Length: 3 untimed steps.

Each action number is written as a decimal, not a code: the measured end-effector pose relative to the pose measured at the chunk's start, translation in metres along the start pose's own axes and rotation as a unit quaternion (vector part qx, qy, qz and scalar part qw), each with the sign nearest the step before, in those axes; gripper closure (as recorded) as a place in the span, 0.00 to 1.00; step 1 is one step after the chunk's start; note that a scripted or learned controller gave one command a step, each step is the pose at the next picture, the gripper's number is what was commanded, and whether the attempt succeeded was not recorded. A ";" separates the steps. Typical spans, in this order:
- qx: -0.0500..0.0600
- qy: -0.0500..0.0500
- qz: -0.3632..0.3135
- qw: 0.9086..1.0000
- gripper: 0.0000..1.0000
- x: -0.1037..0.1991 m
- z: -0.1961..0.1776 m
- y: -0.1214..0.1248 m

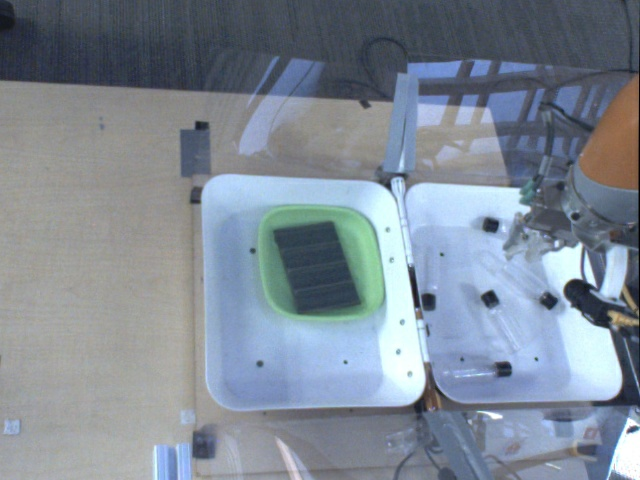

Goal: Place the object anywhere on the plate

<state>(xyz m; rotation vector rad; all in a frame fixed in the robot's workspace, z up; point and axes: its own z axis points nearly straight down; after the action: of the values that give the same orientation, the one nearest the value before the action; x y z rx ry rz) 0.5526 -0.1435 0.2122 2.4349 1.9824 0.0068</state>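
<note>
Two white bins sit on the desk (100, 268). The left bin (230, 368) holds one green plate (270, 268) carrying one dark ridged block (316, 266). The right bin (590, 368) holds several clear black-capped vials (480, 371). Whether the jaws at right-centre are open cannot be told.

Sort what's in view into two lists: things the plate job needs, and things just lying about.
Belongs to the job:
- green plate in the left bin
- clear vials with black caps, such as the vial in the right bin
- gripper over the right bin

Lying about:
- dark ridged block on the plate
- loose black caps, such as the cap
</note>
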 end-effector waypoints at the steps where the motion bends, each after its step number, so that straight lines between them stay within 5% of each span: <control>1: 0.001 0.000 -0.100 0.995 1.00 0.072 0.024 -0.042; 2: -0.002 0.000 -0.195 0.981 1.00 0.128 -0.006 -0.067; 3: -0.001 0.000 -0.298 0.954 1.00 0.189 0.006 -0.053</control>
<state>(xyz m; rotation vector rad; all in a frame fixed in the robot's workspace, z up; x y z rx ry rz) 0.5394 0.0519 0.2062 1.7309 2.6156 0.0080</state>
